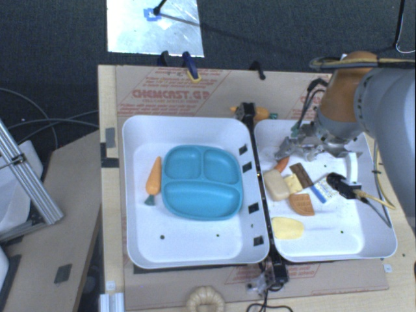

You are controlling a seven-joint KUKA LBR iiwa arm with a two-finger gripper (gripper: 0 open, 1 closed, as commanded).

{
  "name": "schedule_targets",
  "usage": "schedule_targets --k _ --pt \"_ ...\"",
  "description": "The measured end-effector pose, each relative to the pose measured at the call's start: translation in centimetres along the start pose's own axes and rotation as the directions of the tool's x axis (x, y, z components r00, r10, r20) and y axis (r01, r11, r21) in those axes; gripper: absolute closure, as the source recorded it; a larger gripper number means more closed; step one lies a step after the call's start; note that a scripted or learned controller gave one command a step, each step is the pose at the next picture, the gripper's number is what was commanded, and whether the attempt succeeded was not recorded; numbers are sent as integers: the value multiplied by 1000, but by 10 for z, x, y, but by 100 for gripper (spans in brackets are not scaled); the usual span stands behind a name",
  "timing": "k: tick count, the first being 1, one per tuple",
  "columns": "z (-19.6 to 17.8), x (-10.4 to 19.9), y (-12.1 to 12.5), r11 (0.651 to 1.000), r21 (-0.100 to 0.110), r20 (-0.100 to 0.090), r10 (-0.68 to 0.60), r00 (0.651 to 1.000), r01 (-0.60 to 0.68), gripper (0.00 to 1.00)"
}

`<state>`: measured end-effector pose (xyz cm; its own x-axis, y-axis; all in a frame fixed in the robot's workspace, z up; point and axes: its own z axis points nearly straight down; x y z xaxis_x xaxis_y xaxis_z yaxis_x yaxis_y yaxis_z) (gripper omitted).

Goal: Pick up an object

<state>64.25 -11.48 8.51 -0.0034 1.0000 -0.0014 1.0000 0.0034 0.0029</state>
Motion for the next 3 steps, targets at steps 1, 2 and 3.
schedule_targets --k 1,2,3 --pt "-11 0 1 1000 -2 -1 -1 1000 1 100" --pt "-57 3 -2 1000 -3 -1 -1 1000 1 100" --pt "-102 -2 -3 1000 -2 -1 2 1000 -2 100"
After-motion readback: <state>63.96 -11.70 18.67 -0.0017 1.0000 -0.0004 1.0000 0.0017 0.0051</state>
